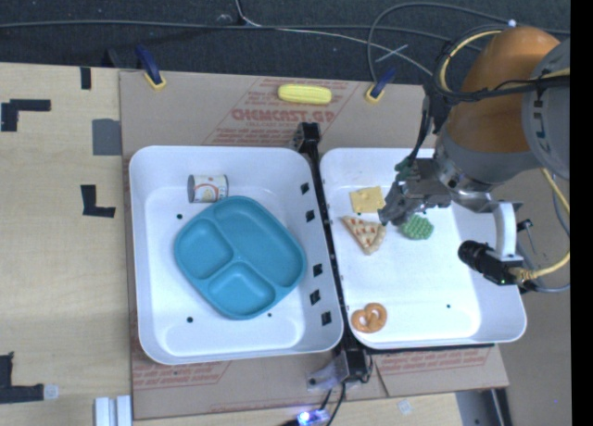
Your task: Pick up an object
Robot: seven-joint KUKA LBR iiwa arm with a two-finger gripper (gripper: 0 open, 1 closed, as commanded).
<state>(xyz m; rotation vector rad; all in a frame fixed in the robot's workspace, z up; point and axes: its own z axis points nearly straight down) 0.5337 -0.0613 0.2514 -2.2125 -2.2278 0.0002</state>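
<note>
My hand (397,209) hangs low in the right bin (482,322); finger state I cannot tell. Crowding it: cheese slice (366,200), waffle wedge (364,233), green piece (418,228). Pretzel (369,318) nearer.

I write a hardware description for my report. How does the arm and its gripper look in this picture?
The arm is grey with a rounded orange band above the wrist. Thin cables loop around it. The gripper is dark grey and black.
</note>
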